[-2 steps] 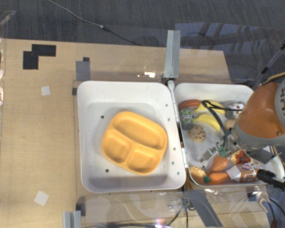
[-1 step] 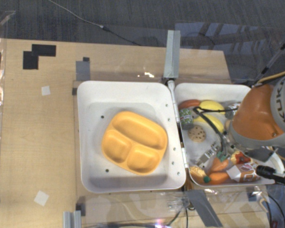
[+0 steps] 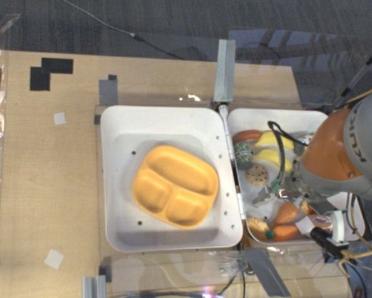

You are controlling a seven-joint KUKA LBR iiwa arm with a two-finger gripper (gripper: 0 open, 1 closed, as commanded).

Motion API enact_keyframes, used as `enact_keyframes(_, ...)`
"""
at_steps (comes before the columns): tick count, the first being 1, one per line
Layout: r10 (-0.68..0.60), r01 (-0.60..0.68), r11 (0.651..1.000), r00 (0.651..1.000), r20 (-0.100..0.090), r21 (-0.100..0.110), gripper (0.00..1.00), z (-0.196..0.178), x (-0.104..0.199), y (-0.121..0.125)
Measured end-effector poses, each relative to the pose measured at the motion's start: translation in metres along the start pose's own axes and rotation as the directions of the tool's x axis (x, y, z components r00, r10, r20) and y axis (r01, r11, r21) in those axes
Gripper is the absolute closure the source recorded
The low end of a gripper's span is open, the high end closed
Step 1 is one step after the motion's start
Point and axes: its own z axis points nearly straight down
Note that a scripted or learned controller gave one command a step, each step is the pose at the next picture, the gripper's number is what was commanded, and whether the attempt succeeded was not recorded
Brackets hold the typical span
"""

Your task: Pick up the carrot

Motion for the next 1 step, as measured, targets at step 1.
enact_keyframes(1, -0.073, 0.073, 0.997, 0.997, 0.0, 0.006, 0.0, -0.0026, -0.0346, 0.0422)
